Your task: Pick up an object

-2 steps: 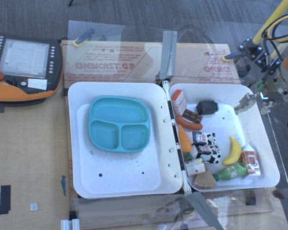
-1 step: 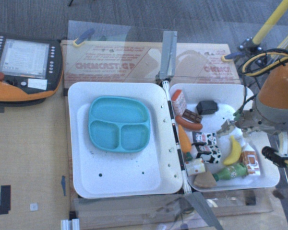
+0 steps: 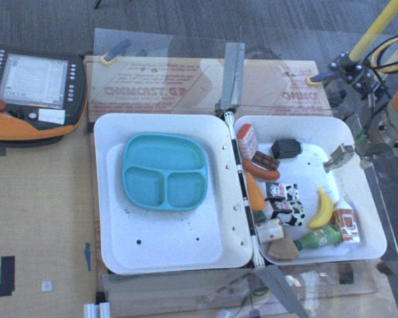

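1. Nothing has been picked up yet. The gripper (image 3: 338, 156) hangs over the right bin (image 3: 375, 237) at its far right side, and I cannot tell how it is set.
2. All the toys lie below and to its left: a banana (image 3: 324, 209), a green bottle (image 3: 318, 238), a hot dog (image 3: 261, 171), a carrot (image 3: 254, 192).
3. Picking one is still left to do.
4. Red letters behind the bins are backwards and too faint to read.
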